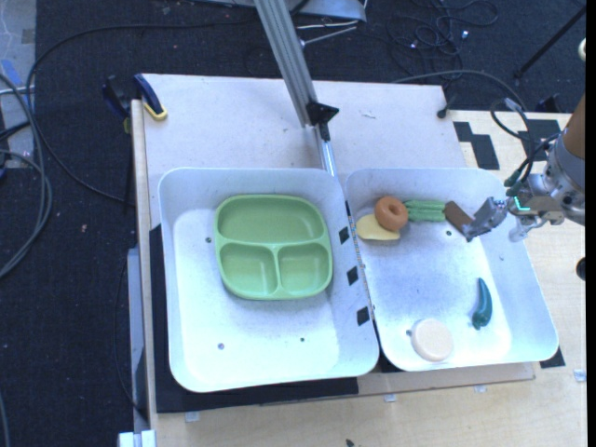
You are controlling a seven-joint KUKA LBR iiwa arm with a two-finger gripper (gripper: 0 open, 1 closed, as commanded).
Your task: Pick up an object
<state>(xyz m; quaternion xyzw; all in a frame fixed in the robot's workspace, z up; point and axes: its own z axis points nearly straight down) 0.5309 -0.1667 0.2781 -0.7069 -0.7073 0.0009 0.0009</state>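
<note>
**Inspector:** Step in hand?

**Assessor:** The approach to a pick, as I judge it. The gripper (477, 223) hangs over the far right part of the right bin (447, 277), with a brown piece (456, 215) just beside its tip on the left. Whether it is open, closed or gripping cannot be told from this angle.

**Inspector:** Recommendation?

**Assessor:** Take the brown piece as the likely target. Centre over it before descending, so that the tip does not push it aside towards its neighbours. Confirm the hold before lifting.

**Inspector:** Containers, largest first.

**Assessor:** The left bin (186, 343) holds a green divided plate (275, 247), with nothing in its compartments. In the right bin, a cream disc (432, 339) lies by the near rim. An orange ring (392, 213) sits at the far left, touching a pale yellow piece (375, 231) on its near side. A green pod-like item (425, 210) lies between the ring and the brown piece. A small teal item (480, 304) lies near right, well apart from the rest.
</note>
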